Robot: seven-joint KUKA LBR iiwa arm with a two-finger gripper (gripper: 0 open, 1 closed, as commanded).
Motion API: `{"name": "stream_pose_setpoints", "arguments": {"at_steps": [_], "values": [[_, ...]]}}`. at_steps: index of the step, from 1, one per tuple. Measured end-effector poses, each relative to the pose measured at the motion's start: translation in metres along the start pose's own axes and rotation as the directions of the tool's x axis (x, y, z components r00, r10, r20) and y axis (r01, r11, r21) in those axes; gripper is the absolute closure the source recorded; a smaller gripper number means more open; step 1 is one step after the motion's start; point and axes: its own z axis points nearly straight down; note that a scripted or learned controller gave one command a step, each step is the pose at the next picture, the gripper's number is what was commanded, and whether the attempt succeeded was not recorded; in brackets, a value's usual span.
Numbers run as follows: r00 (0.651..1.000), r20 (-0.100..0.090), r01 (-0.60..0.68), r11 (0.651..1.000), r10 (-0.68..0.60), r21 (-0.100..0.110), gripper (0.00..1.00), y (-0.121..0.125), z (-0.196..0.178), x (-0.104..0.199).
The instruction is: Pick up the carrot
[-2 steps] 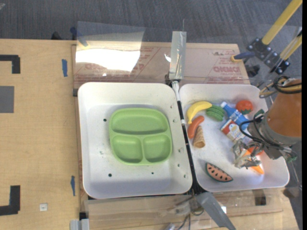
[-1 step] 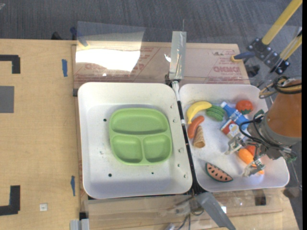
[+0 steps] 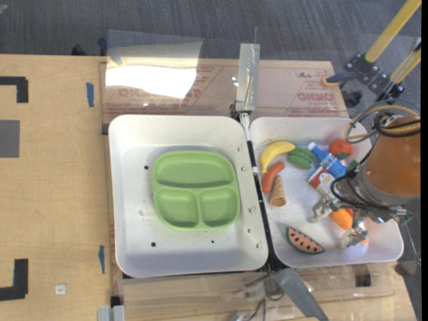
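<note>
There are two white bins, the left bin (image 3: 127, 179) and the right bin (image 3: 388, 249). In the left bin lies one green plate (image 3: 196, 188) with three compartments. In the right bin I count one banana (image 3: 275, 153), one green vegetable (image 3: 301, 157), one sausage (image 3: 271, 176), one ice cream cone (image 3: 277, 192), one watermelon slice (image 3: 305, 240), one red tomato (image 3: 340, 147), one small carton (image 3: 325, 169), and one orange carrot (image 3: 343, 217).

Place: a robot lab or test cell.
Bench: pale plywood top (image 3: 53, 179) with black tape marks.
Fixtures: two shallow white plastic bins (image 3: 127, 179), clear plastic sheeting (image 3: 154, 79) behind, yellow metal struts (image 3: 401, 19).
Props: plastic toy food, including a watermelon slice (image 3: 304, 241).
</note>
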Motion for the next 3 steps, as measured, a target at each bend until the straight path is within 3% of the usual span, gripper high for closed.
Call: {"name": "stream_pose_setpoints", "arguments": {"at_steps": [1, 2, 3], "values": [[0.986, 0.005, 0.169, 0.986, -0.169, 0.001, 0.0, -0.001, 0.0, 0.005], [0.865, 0.006, 0.501, 0.865, -0.501, 0.005, 0.0, -0.001, 0.0, 0.002], [0.761, 0.007, 0.649, 0.761, -0.649, 0.0, 0.0, -0.026, 0.001, 0.035]]}}
